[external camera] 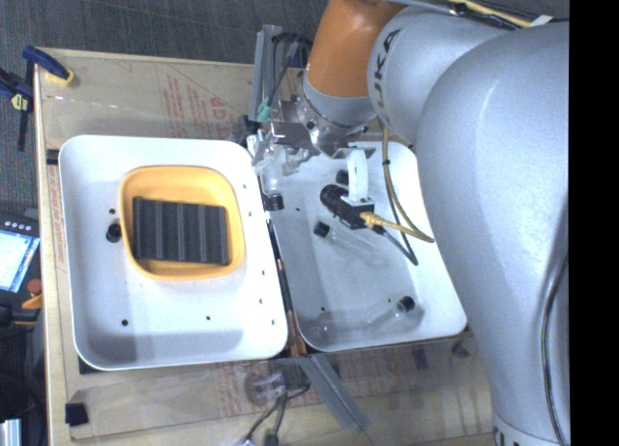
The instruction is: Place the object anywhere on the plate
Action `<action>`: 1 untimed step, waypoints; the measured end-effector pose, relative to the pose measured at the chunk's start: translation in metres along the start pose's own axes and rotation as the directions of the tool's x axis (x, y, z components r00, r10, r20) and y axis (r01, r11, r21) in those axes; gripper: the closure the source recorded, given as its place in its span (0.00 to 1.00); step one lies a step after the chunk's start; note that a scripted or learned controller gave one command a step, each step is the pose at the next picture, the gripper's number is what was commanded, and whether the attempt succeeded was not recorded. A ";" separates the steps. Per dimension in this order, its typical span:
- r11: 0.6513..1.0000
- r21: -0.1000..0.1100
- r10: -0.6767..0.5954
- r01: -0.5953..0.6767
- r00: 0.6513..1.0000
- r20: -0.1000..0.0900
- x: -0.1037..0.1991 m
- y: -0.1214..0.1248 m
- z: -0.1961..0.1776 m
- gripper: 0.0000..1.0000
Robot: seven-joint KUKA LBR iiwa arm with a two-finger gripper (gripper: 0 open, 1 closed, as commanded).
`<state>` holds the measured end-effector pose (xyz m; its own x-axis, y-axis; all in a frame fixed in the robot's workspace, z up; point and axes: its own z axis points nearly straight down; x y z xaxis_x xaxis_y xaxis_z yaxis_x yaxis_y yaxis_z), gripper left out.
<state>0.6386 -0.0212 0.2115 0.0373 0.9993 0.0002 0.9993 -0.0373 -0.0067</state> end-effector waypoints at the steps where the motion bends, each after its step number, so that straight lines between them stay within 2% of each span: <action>1: 0.954 -0.001 -0.298 0.298 0.954 0.001 0.025 -0.012 0.020 1.00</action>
<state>0.6269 0.0038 0.1912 -0.2625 0.9649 0.0011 0.9649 0.2625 -0.0049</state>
